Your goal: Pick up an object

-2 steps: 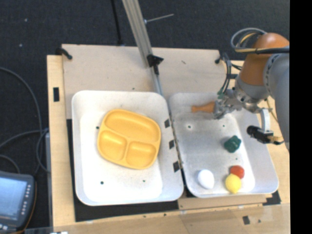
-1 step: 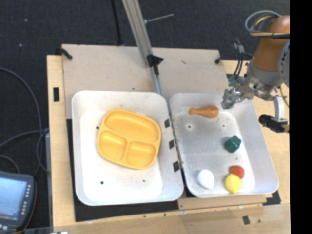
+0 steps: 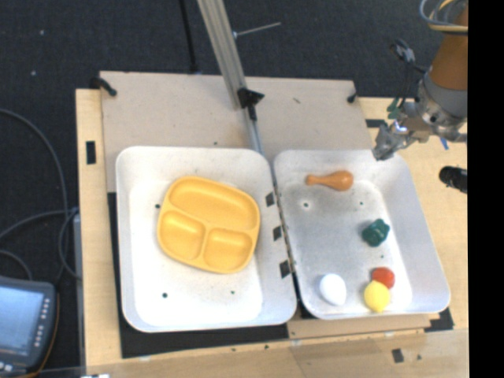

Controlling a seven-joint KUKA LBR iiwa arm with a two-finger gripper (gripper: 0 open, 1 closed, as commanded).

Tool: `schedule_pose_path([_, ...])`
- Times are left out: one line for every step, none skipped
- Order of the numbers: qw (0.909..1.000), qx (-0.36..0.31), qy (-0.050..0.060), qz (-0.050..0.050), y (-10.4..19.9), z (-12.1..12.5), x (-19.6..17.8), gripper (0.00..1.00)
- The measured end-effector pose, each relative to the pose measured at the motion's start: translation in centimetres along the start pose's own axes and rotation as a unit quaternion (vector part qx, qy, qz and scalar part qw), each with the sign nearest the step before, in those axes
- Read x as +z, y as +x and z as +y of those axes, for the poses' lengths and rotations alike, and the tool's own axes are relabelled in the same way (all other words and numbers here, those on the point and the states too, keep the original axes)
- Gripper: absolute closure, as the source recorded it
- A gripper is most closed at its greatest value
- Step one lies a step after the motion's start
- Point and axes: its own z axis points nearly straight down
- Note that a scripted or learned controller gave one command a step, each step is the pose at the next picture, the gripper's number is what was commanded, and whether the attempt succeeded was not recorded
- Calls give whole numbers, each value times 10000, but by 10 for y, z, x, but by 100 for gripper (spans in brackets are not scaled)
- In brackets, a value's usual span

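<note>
Yellow ball (image 3: 377, 296) and white egg (image 3: 332, 288) lie loose for picking in right bin (image 3: 417, 211); gripper (image 3: 386, 144) at its far corner, opening indiscernible, nothing visibly held.

glossy yellow plastic tray (image 3: 208, 224) in a matt, speckled white bin (image 3: 134, 211); ribbed metal post (image 3: 220, 34).

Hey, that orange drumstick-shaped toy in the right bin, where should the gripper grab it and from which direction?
Probably from straight above, closing across the narrow handle end of the drumstick. It lies flat, long axis left-right, bulb on the right. The gripper sits just beyond the bin's upper right corner.
</note>
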Motion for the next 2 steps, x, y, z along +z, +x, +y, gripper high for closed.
schedule_pose_path([10000,3,3,-1,-2,2,-56,100])
schedule_pose_path([10000,0,39,15,45,-15,-60,100])
